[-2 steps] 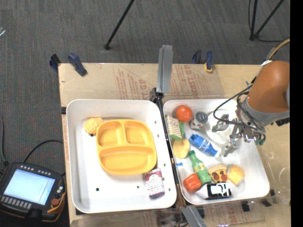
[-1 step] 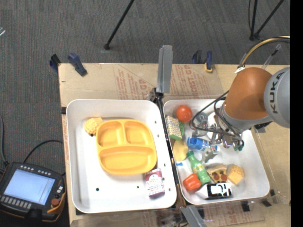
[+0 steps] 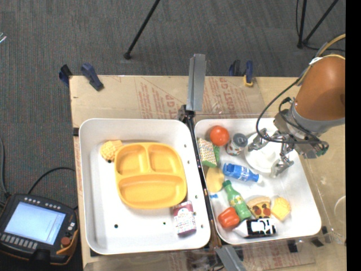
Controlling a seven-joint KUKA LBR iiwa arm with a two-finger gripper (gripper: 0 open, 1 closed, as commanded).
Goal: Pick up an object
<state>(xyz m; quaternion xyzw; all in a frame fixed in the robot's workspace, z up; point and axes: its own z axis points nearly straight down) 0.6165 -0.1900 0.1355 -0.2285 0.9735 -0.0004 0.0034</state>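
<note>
My gripper (image 3: 271, 154) hangs over the upper right part of the right bin (image 3: 312, 208), its fingers spread open above a white bowl (image 3: 259, 160) with nothing between them. To its left lie a red tomato (image 3: 219, 135), a small grey can (image 3: 240, 141) and a blue bottle (image 3: 241, 173). Further toward the front are a green bottle (image 3: 236, 199), a red pepper (image 3: 228, 218), a pizza slice (image 3: 259, 206), a yellow wedge (image 3: 280, 208) and a black-and-white item (image 3: 260, 227).
A snack packet (image 3: 206, 152) and a pale yellow piece (image 3: 214, 179) lie by the right bin's left wall. The left bin (image 3: 90, 208) holds a yellow divided plate (image 3: 150, 174), a corn piece (image 3: 110, 149) and a small maroon carton (image 3: 184, 218). A grey post (image 3: 196, 86) stands behind the bins.
</note>
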